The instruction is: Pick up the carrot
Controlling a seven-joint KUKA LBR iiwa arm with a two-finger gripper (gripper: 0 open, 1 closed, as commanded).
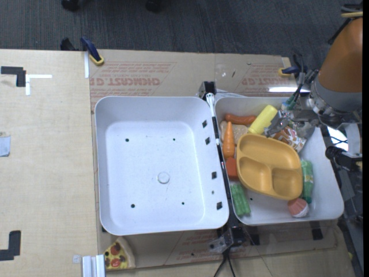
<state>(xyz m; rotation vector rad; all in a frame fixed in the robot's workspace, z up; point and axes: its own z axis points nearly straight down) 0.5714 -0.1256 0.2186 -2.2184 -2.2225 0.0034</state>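
Note:
The carrot [228,138] is orange and tapered. It lies along the left wall of the right bin [328,180], tip pointing to the far side. My gripper [282,122] hangs low over the far part of that bin, to the right of the carrot and apart from it. It is just beyond a yellow block [263,119] and above a patterned packet [290,136]. The grey wrist with its orange band [345,56] comes in from the right.
A yellow divided plate [270,167] fills the right bin's middle, next to the carrot. An orange-red sausage shape [240,119], a green item [239,199], another green piece [307,180] and a pink round thing [298,208] lie around it. The left bin [115,131] holds a small white disc [164,178].

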